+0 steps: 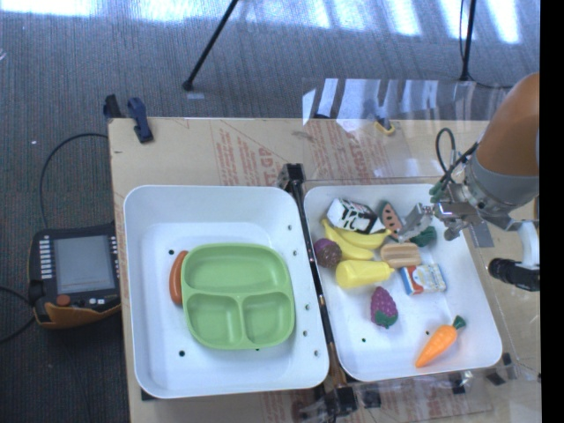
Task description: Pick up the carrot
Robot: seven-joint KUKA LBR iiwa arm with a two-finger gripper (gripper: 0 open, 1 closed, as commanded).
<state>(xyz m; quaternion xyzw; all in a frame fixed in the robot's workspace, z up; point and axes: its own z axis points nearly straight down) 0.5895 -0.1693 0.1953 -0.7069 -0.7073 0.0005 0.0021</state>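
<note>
The carrot (438,343), orange with a green top, lies tilted near the front right corner of the right white bin (480,359). My gripper (421,221) hangs over the back right part of that bin, well behind the carrot and apart from it. It sits close to a watermelon slice (390,217) and a small dark green item (426,235). The carrot lies by itself, with bare bin floor around it.
The right bin also holds a banana (351,241), a black-and-white carton (351,213), a yellow fruit (361,274), a bun (401,254), a small box (426,278), a purple berry (382,307) and a dark round fruit (328,253). The left bin (150,342) holds a green divided plate (236,294) and a sausage (177,278).
</note>
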